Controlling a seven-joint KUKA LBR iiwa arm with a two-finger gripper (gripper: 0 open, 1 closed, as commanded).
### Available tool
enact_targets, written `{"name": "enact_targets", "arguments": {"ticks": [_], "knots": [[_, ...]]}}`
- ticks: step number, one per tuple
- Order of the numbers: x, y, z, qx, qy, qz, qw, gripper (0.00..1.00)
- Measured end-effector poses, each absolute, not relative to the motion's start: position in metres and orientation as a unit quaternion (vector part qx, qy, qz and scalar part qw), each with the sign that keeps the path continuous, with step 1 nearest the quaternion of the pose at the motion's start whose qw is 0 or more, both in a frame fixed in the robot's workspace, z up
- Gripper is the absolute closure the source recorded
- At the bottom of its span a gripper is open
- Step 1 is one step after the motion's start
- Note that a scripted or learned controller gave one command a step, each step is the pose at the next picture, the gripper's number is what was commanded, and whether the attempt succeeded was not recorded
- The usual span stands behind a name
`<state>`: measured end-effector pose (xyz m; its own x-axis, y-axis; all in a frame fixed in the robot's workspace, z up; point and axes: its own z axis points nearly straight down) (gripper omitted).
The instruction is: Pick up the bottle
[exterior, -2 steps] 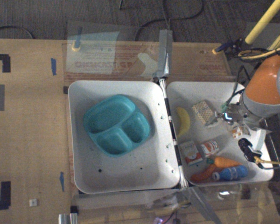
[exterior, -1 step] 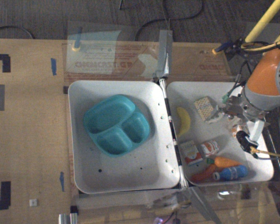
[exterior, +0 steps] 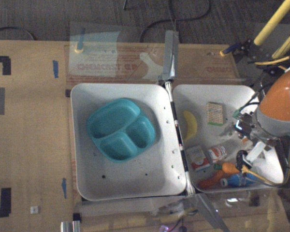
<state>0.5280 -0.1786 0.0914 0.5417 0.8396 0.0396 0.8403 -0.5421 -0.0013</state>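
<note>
Right bin (exterior: pixel 203 93), near corner: the small blue plastic bottle (exterior: pixel 238 180) lies on its side, just beside an orange carrot-shaped toy (exterior: pixel 216 174). The hand (exterior: pixel 245 144) hangs over the bin's right side, close above the bottle; whether it's apart or together, I cannot tell. A smooth teal divided plate (exterior: pixel 121 128) sits in the left bin (exterior: pixel 82 144).

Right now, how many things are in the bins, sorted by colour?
Teal: 1, divided plate
Yellow: 1, banana-shaped thing
Orange: 2, carrot-like things
Blue: 1, bottle
Red-and-white: 2, packet, can
Speckled: 1, card
Total: 8
</note>
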Motion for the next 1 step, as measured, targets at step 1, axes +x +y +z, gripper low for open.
{"name": "enact_targets", "arguments": {"ticks": [1], "knots": [[0.5249,-0.1876,0.0978,-0.879,-0.476,-0.0100,0.006,1.00]]}}
